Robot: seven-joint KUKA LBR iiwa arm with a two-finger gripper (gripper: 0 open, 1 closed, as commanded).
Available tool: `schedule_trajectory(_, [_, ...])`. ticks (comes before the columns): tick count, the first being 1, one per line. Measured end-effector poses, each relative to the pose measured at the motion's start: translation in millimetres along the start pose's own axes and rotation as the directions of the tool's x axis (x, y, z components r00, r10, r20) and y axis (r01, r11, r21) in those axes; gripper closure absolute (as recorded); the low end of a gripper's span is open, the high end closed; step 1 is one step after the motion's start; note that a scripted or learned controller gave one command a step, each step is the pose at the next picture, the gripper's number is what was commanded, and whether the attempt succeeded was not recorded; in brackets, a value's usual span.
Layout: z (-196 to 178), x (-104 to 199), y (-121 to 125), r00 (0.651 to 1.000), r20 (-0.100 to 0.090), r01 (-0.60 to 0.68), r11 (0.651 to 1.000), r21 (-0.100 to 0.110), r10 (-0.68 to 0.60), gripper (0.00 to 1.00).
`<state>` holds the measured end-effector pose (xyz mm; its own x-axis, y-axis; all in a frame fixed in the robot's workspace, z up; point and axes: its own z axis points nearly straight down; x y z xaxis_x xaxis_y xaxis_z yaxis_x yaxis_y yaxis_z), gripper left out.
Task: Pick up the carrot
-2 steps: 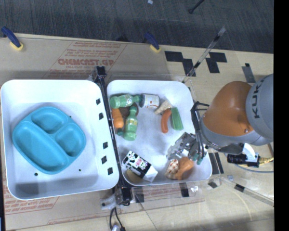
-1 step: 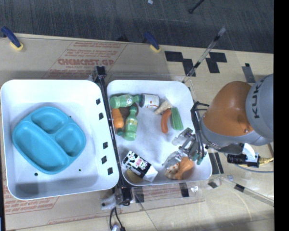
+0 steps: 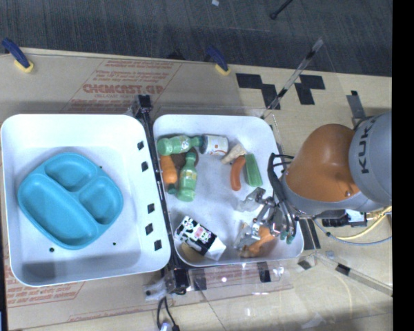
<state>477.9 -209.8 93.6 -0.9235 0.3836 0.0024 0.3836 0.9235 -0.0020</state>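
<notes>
While the gripper [image 3: 262, 227] sat low in the right bin [image 3: 217, 126], near its front right corner, an orange piece showed between its fingers, likely the carrot [image 3: 265, 238]. So the grasp looked made, clenched on it, but the lift was not: the carrot sat at bin level, beside the carton [image 3: 196, 236].
</notes>
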Motion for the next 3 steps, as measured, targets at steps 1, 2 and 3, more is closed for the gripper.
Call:
schedule_trajectory(1, [-11, -1, 1, 1.000, -0.001, 0.009, 1.000, 0.001, -0.009, 1.00])
schedule_trajectory(2, [-55, 0, -1, 0.941, 0.003, -0.338, 0.941, -0.002, 0.338, 1.00])
schedule_trajectory(3, [-54, 0, -1, 0.941, 0.002, -0.338, 0.941, -0.002, 0.338, 0.00])
